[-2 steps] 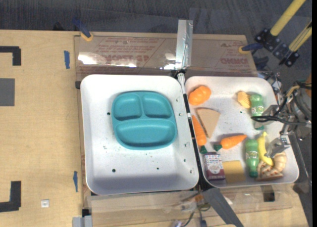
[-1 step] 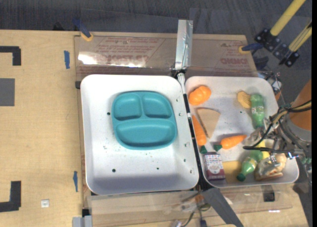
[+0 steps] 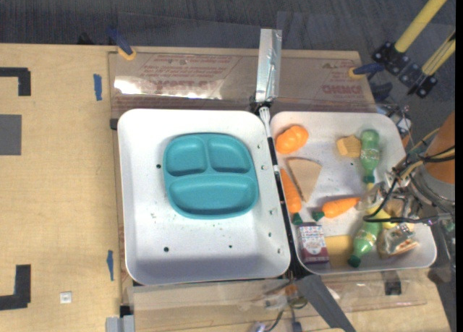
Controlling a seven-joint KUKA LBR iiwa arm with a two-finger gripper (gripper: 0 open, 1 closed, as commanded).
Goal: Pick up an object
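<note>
The grey arm (image 3: 438, 179) with its orange band is reaching in from the right edge and hanging over the right side of the right shallow white bin (image 3: 325, 122). A tangle of black and yellow cables is hiding its wrist, and the jaws are buried in that clutter, so whether they are open, closed or gripping anything cannot be told.

In the right bin, a round orange toy fruit (image 3: 291, 138) is lying near the far left corner. A tan wedge-shaped piece (image 3: 306, 174) is sitting below it, and a long orange carrot-like piece (image 3: 291, 190) is lying along the left wall. A second small orange carrot toy (image 3: 338, 207) is resting near the middle. A yellow-tan block (image 3: 349, 146) and a green bottle-shaped toy (image 3: 370, 151) are sitting towards the far right. A small printed carton with a purple base (image 3: 312, 242) is standing at the near left, with a flat yellow piece (image 3: 338, 244) just beside it and another green bottle-shaped toy (image 3: 364, 240) to its right, close under the arm.

In the left shallow white bin (image 3: 137, 200), a teal plastic divided plate (image 3: 210, 175) with three compartments is lying near the centre.

Both bins are sitting side by side on the light wooden desk (image 3: 51, 179).
</note>
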